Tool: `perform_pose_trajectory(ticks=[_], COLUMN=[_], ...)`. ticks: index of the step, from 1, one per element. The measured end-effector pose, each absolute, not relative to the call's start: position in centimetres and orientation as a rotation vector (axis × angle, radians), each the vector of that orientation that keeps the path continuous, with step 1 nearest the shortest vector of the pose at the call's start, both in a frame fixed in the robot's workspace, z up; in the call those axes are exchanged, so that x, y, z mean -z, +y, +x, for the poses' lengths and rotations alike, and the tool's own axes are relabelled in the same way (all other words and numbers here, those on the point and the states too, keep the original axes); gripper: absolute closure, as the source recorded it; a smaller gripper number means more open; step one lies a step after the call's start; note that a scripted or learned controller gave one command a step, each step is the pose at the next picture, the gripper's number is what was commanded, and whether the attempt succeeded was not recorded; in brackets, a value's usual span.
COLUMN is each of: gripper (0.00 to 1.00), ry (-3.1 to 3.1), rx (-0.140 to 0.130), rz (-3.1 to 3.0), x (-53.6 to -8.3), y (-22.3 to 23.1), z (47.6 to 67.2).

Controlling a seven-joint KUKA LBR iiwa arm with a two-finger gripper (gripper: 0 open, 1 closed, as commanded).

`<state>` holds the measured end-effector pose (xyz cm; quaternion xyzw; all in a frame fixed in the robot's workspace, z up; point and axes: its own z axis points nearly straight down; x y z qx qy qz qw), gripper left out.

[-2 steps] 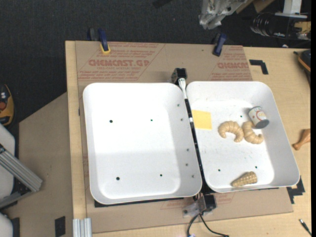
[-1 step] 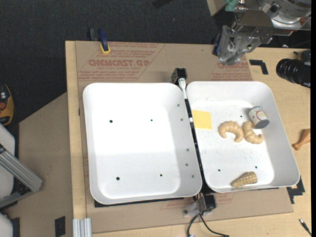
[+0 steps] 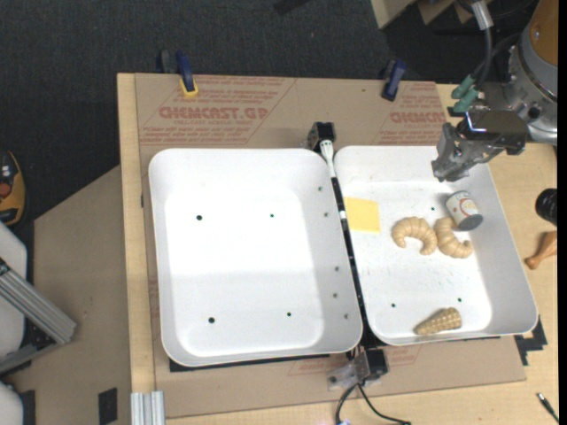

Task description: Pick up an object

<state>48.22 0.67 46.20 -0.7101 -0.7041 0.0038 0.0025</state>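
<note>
Cone-shaped pastry (image 3: 439,322) lies at right bin (image 3: 505,273) front edge; croissants (image 3: 432,235), yellow square (image 3: 361,214) mid-bin; small can (image 3: 462,210) near back right corner. Pincer (image 3: 454,166) hovers above can, grasping nothing; open or clenched, cannot tell. Pick not yet made.

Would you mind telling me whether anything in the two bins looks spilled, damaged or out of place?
Nothing stands out. In the right bin, a yellow square, two croissants, a small can lying on its side and a cone are loosely scattered. The gripper hangs near the can.
</note>
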Motion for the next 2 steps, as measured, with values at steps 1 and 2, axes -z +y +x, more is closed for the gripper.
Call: perform_pose_trajectory(ticks=[1, 2], gripper=[1.0, 1.0], ry=[-2.232, -2.211], rx=[0.015, -0.001], rz=[-2.22, -2.238], x=[-54.0, -53.5], y=[4.9, -5.8], z=[47.9, 47.9])
